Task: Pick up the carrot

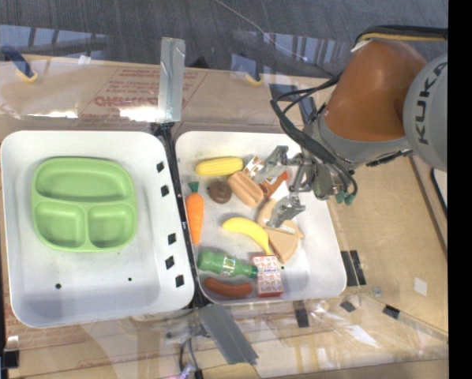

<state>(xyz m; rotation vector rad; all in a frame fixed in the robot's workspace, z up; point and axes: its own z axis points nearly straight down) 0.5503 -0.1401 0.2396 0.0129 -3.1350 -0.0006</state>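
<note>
Carrot (195, 219) lying lengthwise along left wall of right bin (328, 235), green top toward far end, tip toward near end, touching nothing of the arm. Claw (282, 181) low over right half of same bin, above hot dog (246, 188) and cheese wedge (282, 242), well apart from carrot; metal fingers (276, 159) spread apart, nothing seen between them. Arm (376, 101) reaching in from right, orange band above wrist, black cables looping beside it. Also in right bin: corn (219, 166) at far side, brown lump (219, 191) just beside carrot top, banana (246, 231) mid-bin, green bottle (226, 265) at near side, sausage (227, 288) against near wall, small red-and-white box (267, 275) just right of bottle. Left bin (31, 283) holding green divided tray (83, 203), three compartments, set toward far side. Both bins side by side on bench (394, 251), grey tape (171, 81) at seam between them.
</note>
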